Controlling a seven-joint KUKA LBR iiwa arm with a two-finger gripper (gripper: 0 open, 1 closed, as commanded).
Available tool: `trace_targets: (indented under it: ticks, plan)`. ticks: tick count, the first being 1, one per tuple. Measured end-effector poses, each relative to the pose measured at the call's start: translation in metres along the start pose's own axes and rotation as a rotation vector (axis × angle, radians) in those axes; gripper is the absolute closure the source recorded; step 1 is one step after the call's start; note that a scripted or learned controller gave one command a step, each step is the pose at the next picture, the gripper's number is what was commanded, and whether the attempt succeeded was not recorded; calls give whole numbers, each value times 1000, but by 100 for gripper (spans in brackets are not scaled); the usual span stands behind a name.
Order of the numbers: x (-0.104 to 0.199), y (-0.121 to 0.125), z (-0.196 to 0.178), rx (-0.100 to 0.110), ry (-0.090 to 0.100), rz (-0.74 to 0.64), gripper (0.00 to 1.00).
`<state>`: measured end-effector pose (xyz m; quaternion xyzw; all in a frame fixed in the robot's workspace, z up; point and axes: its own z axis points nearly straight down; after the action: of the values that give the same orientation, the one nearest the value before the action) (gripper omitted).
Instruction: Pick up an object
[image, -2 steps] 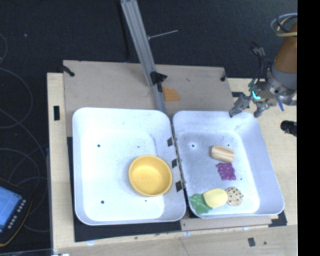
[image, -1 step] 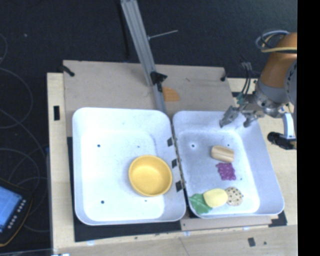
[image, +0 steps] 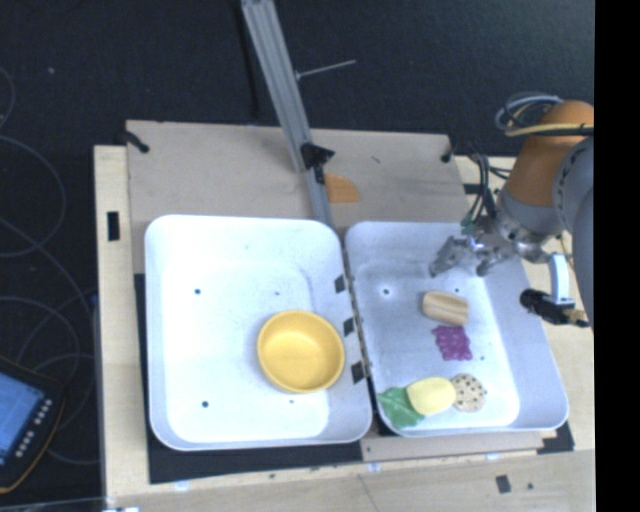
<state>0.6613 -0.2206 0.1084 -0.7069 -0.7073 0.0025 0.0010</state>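
A grey robot arm with an orange band reaches in from the right over the far right corner of the right bin, its gripper hanging with fingers spread apart and nothing between them. No object has been lifted: every candidate lies on a bin floor, so the pick has, by the look of it, not yet begun in earnest. Closest to the gripper is a tan, roll-shaped block, resting near the middle of the right bin, just beyond the fingertips toward the near edge and apart from them. Further toward that near edge sits a small purple cluster, and along the near edge itself lie a yellow lemon-like piece touching a green leaf-like piece on its left and a speckled round cookie on its right. The left bin holds a yellow bowl near the edge it shares with the right bin, well apart from the arm. A slanted metal rail crosses the far edge of the bench above the bins' junction. What remains, judging from this layout, is the whole of the work: settling over one item, most plausibly the tan block, descending, closing on it and raising it clear.
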Motion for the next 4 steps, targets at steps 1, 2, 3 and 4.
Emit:
trace_targets:
  ticks: [1, 2, 3, 4]
  plan:
    - [-2, 0, 7, -5, -2, 0, 0]
    - [-3, 1, -6, -9, -5, -2, 100]
    - [-4, 13, -64, -13, 0, -4, 100]
    - [-6, 14, -102, -11, 0, -6, 100]
